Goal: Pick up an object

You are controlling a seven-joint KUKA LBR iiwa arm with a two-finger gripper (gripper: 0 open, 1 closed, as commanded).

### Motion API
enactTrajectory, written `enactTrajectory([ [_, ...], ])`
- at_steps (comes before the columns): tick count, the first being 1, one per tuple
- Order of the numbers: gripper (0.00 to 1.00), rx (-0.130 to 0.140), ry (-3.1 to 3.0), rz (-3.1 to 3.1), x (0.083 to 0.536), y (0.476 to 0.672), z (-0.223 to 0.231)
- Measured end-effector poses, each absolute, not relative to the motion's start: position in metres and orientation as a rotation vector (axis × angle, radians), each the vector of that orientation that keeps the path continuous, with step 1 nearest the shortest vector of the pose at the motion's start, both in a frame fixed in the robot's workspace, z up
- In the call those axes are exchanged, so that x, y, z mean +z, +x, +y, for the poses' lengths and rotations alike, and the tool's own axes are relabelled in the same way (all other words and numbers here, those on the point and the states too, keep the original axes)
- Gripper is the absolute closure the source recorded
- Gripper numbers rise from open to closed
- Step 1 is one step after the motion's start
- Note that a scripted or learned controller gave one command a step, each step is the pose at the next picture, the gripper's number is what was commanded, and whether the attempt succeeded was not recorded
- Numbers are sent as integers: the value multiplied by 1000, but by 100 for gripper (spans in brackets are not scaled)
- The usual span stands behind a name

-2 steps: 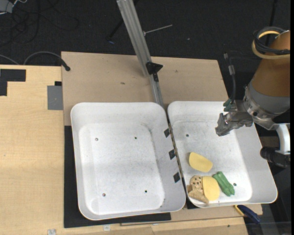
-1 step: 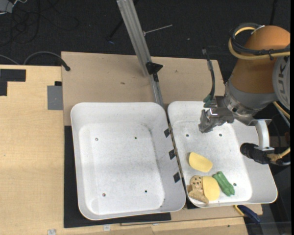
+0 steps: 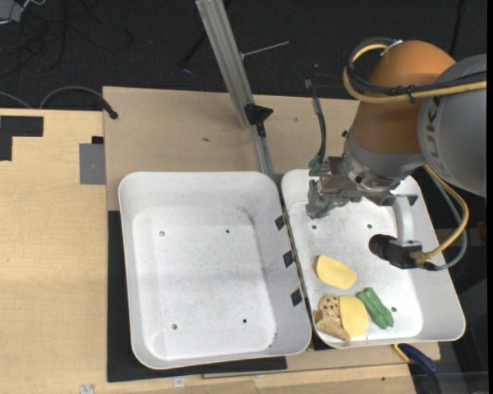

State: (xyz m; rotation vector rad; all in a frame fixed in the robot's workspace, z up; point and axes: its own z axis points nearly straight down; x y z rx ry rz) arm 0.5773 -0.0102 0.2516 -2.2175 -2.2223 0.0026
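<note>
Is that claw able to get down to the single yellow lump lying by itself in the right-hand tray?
Probably yes. The gripper hangs over the right bin, up-frame from the yellow piece. Bare white floor lies between them, and the piece sits apart from the cluster near the bin's front corner, though close to the left wall.

I see two white bins (image 3: 205, 189), speckled grey. Below my fingers (image 3: 315, 206): a plain yellow piece (image 3: 335, 272), a green one (image 3: 376, 308), a tan one dotted dark (image 3: 329, 310). Orange band (image 3: 403, 97) above.

Only part of some lettering shows on the grey arm (image 3: 468, 130), cut off and unreadable.
</note>
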Motion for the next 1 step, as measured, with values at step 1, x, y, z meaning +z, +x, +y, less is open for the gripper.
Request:
enactTrajectory([
  [1, 100, 4, -2215, -2223, 232, 590, 42],
])
